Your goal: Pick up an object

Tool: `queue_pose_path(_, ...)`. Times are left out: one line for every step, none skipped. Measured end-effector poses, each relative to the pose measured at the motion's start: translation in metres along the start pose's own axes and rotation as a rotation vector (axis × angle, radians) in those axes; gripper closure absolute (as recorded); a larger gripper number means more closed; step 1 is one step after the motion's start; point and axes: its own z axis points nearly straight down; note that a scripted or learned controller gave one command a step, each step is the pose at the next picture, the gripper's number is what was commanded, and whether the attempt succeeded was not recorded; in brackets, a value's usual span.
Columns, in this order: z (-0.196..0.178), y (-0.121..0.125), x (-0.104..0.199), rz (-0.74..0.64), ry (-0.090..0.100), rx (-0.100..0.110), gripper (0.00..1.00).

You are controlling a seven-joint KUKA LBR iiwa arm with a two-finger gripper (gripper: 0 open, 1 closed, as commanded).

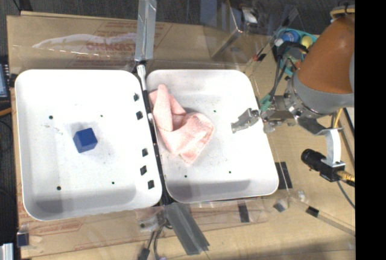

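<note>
While metal jaws (244,120) hang over right bin (241,183), state unclear, crumpled pink cloth (178,123) beside; blue cube (85,139) left.

The only lettering stands on the flattened cardboard sheet (78,41) lying under the two bins, along its far edge behind the left bin. It is a line of faded red print, partly washed out by glare, and its letters cannot be made out with any certainty. Nothing else carries a label, brand, number or sign that can be read.
</note>
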Motion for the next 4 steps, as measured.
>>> queue_pose_path(0.173,0.043,0.036,-0.015,0.001,0.001,0.0)
queue_pose_path(0.183,0.074,0.079,-0.014,0.0,-0.005,0.0)
queue_pose_path(0.176,0.075,0.079,-0.015,0.002,-0.001,1.0)
queue_pose_path(0.084,0.137,0.132,-0.126,-0.001,-0.002,1.0)
